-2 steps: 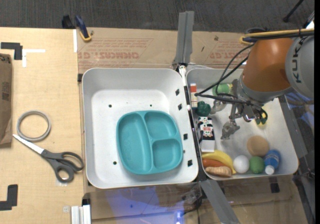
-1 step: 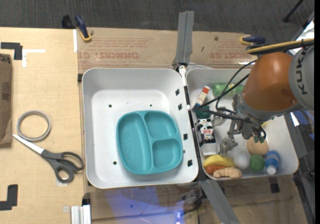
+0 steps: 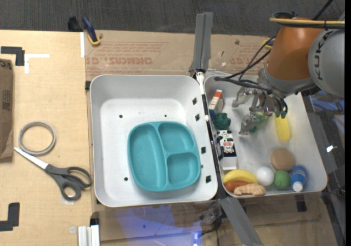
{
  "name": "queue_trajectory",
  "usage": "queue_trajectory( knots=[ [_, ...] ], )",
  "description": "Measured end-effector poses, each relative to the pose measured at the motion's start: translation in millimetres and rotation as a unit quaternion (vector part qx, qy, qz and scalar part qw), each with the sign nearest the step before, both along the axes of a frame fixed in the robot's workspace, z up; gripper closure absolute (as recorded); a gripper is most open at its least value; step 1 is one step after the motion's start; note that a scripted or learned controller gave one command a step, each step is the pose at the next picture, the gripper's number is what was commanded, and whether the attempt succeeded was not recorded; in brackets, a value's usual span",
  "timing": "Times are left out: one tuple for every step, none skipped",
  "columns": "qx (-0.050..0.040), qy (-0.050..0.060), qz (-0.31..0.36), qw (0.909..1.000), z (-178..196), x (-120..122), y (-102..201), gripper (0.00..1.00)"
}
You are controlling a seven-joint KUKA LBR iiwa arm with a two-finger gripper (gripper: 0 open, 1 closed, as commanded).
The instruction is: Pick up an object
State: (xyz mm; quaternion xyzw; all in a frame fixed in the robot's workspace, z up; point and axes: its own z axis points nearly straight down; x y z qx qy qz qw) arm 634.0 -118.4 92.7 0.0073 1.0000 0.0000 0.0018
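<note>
Camera view, from above the bench: two white bins are shown side by side, the arm (image 3: 307,47) entering from the right. The end effector (image 3: 253,119) is seen low over the right bin (image 3: 315,146), its fingers pointing down toward the bin floor; how far they are parted cannot be told, and no object is seen between them. A green item (image 3: 258,120) lies at the fingertips, and a yellow corn cob (image 3: 282,127) lies just beside them. Nearer the front wall are gathered a banana (image 3: 240,176), a white ball (image 3: 265,175), a green ball (image 3: 282,179), a brown round object (image 3: 282,159) and a blue-and-white bottle (image 3: 298,178). A small printed carton (image 3: 226,145) and a dark green piece (image 3: 221,121) lie along the divider. The left bin (image 3: 109,130) holds a teal divided tray (image 3: 163,155).

The step in hand is judged to be the approach or closing phase of the grasp, nothing being lifted yet. The next move is judged to call for closure on a single item, followed by a straight lift clear of the neighbouring corn cob.

On the cardboard (image 3: 137,56) behind the bins, inverted red lettering is seen but cannot be read reliably. Part of "KUKA" is legible on the arm. Scissors (image 3: 57,173) and a tape roll (image 3: 37,137) rest on the bench at left.
</note>
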Motion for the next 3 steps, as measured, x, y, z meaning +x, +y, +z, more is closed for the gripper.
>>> queue_trajectory(
  knots=[
    [0.0002,0.001,-0.104,0.9945,-0.4,-76.2,-23.3,0.00],
    [-0.0002,-0.001,-0.139,0.9902,53.6,-92.0,-96.5,0.00],
    [-0.0021,-0.014,-0.159,0.9872,15.9,-47.4,-89.2,0.00]
  ],
)
